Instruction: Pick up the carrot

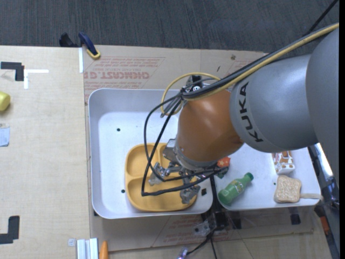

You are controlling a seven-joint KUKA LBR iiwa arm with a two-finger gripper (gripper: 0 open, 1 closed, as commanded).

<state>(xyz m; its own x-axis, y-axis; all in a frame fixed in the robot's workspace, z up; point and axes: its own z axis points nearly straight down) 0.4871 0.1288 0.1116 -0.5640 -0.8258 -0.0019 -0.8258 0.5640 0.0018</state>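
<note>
My gripper (173, 183) hangs low over a yellow divided plate (135, 169) in the left bin (108, 123), near the bin's front right corner. The big orange wrist hides most of it. Just right of the wrist, in the right bin (259, 169), a small orange-red piece (223, 162) peeks out. It may be the carrot, but most of it is hidden. I see nothing clearly between the gripper's metal parts.
A green bottle (235, 188) lies in the right bin beside the divider. A slice of toast (287, 189) and a small printed packet (283, 161) lie further right. Black cables loop over the plate. A yellow object (3, 101) sits on the bench at far left.
</note>
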